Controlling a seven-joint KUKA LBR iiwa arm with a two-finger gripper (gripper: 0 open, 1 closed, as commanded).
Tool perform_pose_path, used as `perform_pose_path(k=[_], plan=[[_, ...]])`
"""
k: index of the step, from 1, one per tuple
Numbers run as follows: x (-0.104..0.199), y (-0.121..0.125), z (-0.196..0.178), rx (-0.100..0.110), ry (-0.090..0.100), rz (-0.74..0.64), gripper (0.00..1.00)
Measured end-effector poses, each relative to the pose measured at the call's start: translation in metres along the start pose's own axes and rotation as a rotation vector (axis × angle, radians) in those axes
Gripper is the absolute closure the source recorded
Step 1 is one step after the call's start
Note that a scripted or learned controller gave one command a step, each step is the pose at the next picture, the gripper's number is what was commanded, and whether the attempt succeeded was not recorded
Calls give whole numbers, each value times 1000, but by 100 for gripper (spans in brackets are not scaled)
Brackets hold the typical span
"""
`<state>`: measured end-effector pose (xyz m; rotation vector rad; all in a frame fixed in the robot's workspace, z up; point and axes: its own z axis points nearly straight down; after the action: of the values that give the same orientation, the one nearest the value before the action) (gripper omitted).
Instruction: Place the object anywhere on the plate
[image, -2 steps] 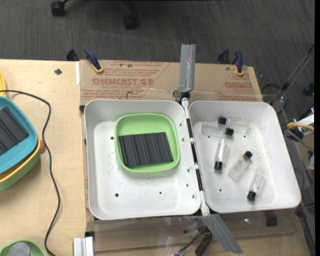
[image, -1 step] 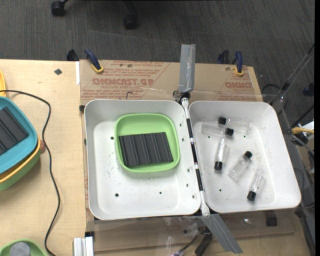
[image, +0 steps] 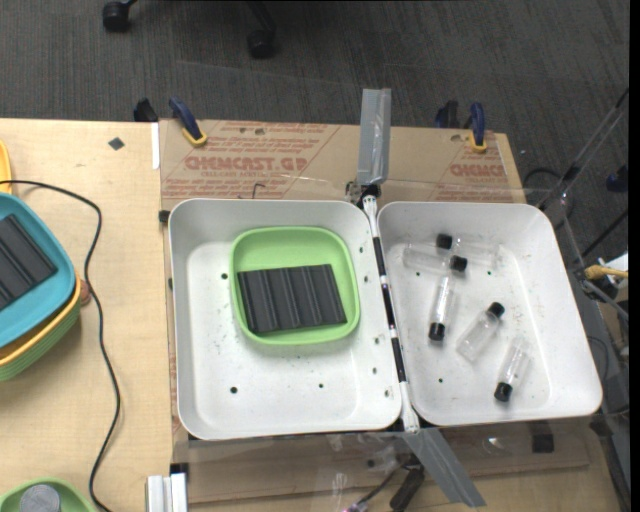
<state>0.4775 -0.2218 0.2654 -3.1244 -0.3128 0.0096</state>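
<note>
A green square plate (image: 294, 246) sits in the left white bin (image: 200, 390), toward its back. A dark grey ribbed insert (image: 292, 298) lies on the plate. Several clear plastic vials with black caps lie scattered in the right white bin (image: 560, 400): one near the back (image: 428, 259), one at the middle (image: 439, 309), one tilted (image: 481, 328), and one at the front right (image: 510, 373).
A stack of teal and yellow plates (image: 30, 290) with a dark insert sits on the wooden bench at far left. A black cable (image: 103, 330) runs across the bench. Brown cardboard (image: 250, 160) with clamps lies behind the bins.
</note>
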Motion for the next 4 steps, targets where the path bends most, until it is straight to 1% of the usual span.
perform_pose_path(k=[1, 3, 4], plan=[[0, 0, 13, 0, 0, 0, 0], [0, 0, 16, 0, 0, 0, 0], [0, 0, 24, 1, -1, 0, 0]])
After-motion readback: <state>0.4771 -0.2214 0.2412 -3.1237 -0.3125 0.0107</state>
